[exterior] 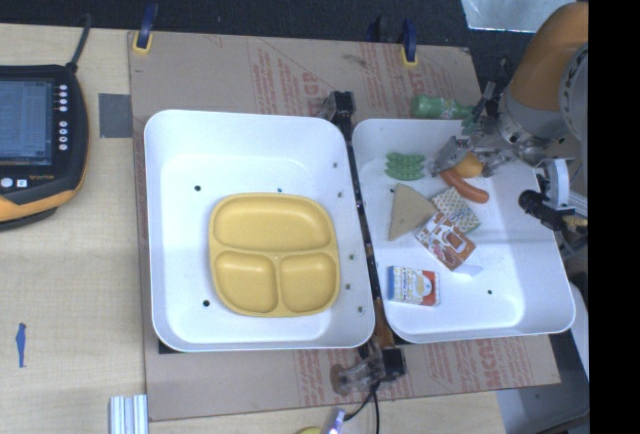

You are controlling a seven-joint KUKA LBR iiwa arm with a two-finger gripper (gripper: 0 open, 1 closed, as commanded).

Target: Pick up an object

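Camera view, looking down at a slant on the bench (90,322) with two white bins side by side. Left bin (180,172) carries a yellow divided tray (272,254). Right bin (520,302) carries the loose items; the arm (550,72) comes in from the right edge over its far corner.

Hand (462,154) sits low at the far end of the right bin. Dark metal parts crowd the spot; cannot tell whether it is open or closed, or whether anything is caught in it.

Items, large to small: tan wedge (408,210), red patterned packet (448,240), blue-and-white packet (412,285), green toy (405,165), sausage (466,186), small orange piece (468,165).

Key relation: the orange piece lies right at the hand, touching or nearly so. The sausage lies just on the near side of the hand, its long axis running diagonally toward the near right. Green toy sits just to the left. Likely target is the orange piece or the sausage.
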